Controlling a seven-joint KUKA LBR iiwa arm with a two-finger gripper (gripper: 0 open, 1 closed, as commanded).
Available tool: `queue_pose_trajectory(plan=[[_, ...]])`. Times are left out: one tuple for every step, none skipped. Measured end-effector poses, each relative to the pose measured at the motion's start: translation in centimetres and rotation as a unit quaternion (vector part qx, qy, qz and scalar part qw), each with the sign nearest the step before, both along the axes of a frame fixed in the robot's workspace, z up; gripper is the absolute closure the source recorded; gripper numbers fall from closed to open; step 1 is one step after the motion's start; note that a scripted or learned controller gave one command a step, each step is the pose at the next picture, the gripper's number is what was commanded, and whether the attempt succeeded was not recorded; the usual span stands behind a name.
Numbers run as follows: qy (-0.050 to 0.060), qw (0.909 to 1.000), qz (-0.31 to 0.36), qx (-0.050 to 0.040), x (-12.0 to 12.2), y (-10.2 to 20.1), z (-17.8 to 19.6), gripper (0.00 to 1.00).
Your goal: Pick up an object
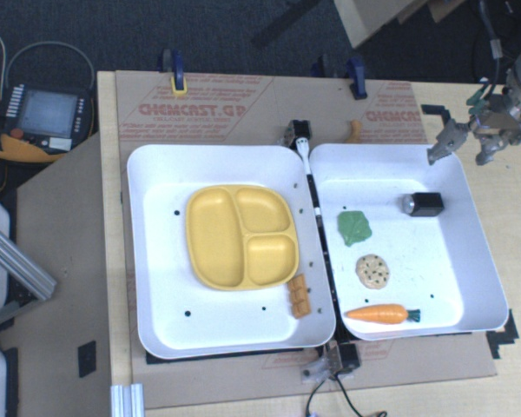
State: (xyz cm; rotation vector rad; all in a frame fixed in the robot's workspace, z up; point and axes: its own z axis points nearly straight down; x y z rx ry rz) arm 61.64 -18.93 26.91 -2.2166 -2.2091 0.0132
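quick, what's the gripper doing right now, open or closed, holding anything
gripper: open, holding nothing, up at the far right corner of the right bin, above the rim.

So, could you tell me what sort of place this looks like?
Probably a robotics lab bench: two white bins clamped on a board, toy food such as a carrot, and a teach pendant beside it.
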Motion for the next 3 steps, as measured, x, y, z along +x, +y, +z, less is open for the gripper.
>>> queue_pose_trajectory(plan=[[-0.007, 1.0, 0.002, -0.0013, 0.2, 0.1, 0.8, 0.0], [-0.005, 1.0, 0.002, -0.0009, 0.3, 0.2, -3.4, 0.0], [-0.004, 1.0, 0.001, -0.0004, 0.0, -0.2, -9.7, 0.0]])
